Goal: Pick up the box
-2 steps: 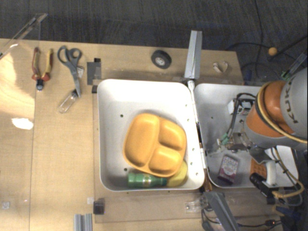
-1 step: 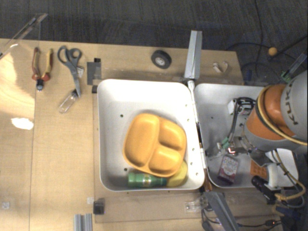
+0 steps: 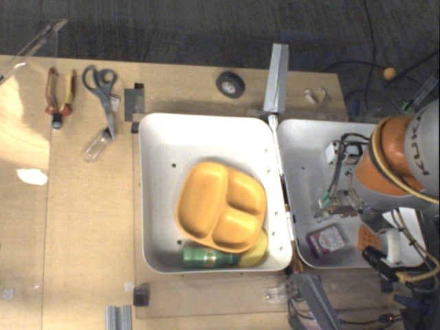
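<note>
Camera view: arm (image 3: 402, 160) overhangs right bin (image 3: 302, 143), seemingly near purple box (image 3: 326, 240).

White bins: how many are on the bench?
2. The left bin holds a yellow divided tray; the right bin lies beside it, partly covered by the arm.

Yellow divided plate (image 3: 221, 205) over green bottle (image 3: 206, 257), left bin (image 3: 158, 184); scissors (image 3: 103, 91), pliers (image 3: 58, 95) on bench.
</note>
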Action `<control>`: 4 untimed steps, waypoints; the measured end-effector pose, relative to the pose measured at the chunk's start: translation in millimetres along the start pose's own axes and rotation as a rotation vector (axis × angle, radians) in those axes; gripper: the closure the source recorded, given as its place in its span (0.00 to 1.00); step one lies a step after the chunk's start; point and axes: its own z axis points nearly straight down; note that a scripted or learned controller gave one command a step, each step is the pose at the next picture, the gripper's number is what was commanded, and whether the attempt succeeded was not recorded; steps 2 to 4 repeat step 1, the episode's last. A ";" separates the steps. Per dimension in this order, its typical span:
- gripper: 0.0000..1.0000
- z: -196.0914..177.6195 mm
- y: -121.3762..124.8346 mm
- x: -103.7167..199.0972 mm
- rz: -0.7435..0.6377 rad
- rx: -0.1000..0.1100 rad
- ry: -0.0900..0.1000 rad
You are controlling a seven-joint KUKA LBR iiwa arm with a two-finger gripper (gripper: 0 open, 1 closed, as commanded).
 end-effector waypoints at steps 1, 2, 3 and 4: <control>0.00 0.1 -0.1 0.0 0.000 0.000 0.000; 0.00 0.1 -0.1 0.0 0.000 0.000 0.000; 0.00 0.1 -0.1 0.0 0.000 0.000 0.000; 0.00 0.1 -0.1 0.0 0.000 0.000 0.000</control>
